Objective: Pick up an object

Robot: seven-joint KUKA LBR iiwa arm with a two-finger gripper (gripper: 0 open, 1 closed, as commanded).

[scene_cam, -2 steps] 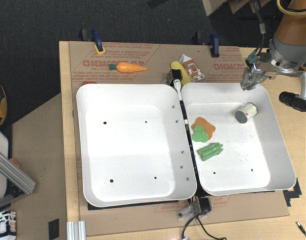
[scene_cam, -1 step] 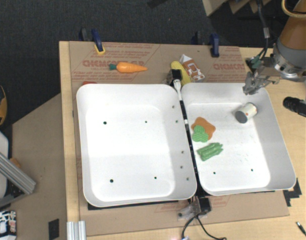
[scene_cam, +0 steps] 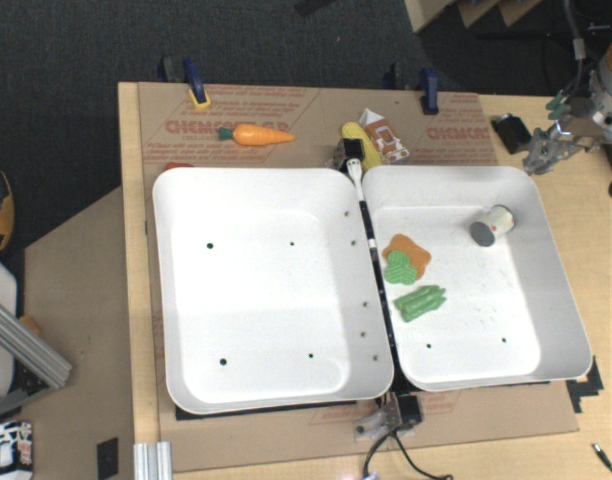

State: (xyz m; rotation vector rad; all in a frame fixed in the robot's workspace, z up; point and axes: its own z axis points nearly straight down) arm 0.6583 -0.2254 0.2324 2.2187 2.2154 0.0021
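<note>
Both bins, left [scene_cam: 186, 298] and right [scene_cam: 546, 298], are plain white with small dark dots. In the right bin lie an orange piece [scene_cam: 410, 252], a green round piece [scene_cam: 399, 270] on it, a green ridged pod [scene_cam: 421, 302] nearer, and a white cylinder [scene_cam: 493, 224] with a grey end. On the tan board [scene_cam: 286, 113] with red print, far side, lies an orange carrot [scene_cam: 258, 136] with a green top

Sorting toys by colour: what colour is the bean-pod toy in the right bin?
Green, seen in the camera view: bean-pod toy.
</note>
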